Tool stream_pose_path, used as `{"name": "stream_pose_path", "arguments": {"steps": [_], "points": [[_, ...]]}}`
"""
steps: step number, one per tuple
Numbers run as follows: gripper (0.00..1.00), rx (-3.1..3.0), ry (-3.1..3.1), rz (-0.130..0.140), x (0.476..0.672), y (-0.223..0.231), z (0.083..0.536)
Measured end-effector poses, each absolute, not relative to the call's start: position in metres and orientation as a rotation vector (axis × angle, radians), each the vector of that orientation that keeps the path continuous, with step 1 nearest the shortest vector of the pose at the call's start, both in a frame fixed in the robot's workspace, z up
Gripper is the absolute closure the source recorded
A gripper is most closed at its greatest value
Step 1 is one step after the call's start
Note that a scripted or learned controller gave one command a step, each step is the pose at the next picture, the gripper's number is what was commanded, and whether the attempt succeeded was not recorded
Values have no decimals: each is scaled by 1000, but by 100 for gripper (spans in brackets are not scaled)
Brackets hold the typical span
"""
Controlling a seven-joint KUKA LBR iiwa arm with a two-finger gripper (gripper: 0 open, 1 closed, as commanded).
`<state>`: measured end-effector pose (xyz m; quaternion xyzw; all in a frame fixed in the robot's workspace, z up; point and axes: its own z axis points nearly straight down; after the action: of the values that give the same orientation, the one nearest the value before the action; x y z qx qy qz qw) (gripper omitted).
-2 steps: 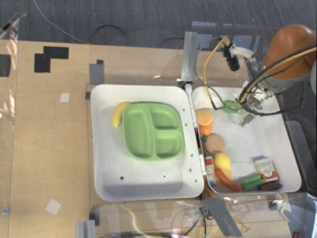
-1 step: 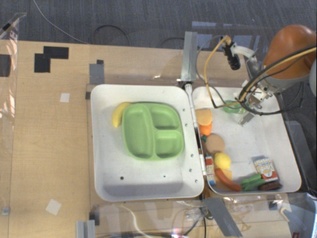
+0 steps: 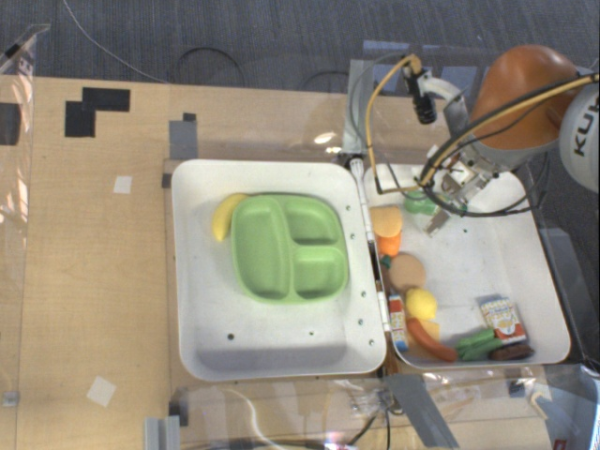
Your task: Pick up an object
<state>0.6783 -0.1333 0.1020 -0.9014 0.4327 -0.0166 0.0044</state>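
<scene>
Two white bins side by side, right bin [image 3: 525,279] taken as landmark; gripper [image 3: 442,200] low over its far-left part, near green item [image 3: 419,205]; finger state impossible to tell, nothing visibly gripped. Candidate objects along its left wall: orange piece [image 3: 386,221], brown round [image 3: 407,271], yellow lemon [image 3: 421,304]; small box [image 3: 500,316] near its front edge. Pick judged not yet done: grasp and lift left
</scene>
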Motion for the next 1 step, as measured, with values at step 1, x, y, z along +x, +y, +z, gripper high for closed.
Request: {"name": "stream_pose_path", "arguments": {"steps": [1], "points": [[0, -2786, 1430, -46, 677, -176, 101]]}}
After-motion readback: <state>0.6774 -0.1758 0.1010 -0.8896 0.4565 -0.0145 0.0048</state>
